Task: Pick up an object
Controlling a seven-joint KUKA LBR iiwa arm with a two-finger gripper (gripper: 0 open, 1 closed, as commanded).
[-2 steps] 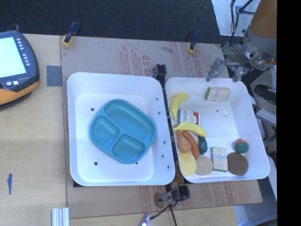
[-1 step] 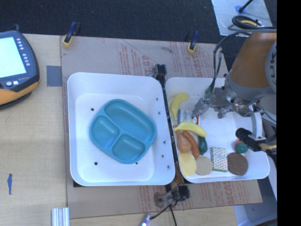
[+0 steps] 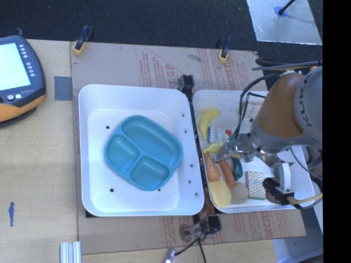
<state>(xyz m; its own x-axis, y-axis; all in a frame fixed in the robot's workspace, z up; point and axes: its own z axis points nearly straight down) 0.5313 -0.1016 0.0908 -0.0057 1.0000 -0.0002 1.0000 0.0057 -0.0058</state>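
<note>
Toy foods are heaped along the left side of the right bin [image 3: 285, 204]: a yellow banana [image 3: 207, 120], a small blue and white carton [image 3: 218, 135], an orange carrot [image 3: 227, 171], a brownish-orange piece [image 3: 211, 169], a dark green piece [image 3: 237, 167] and a pale yellow fruit [image 3: 220, 193]. My gripper [image 3: 230, 151] is low over this heap, just above the carrot and the green piece, below the carton. The orange-banded wrist [image 3: 279, 111] hides the bin's middle and right.
The left bin [image 3: 90, 147] holds a blue divided plate [image 3: 143, 152]. A speckled block [image 3: 255, 183] and a beige lump [image 3: 239, 195] lie near the right bin's front wall. A black clip [image 3: 187, 83] sits between the bins. A tablet-like pendant [image 3: 16, 75] rests far left.
</note>
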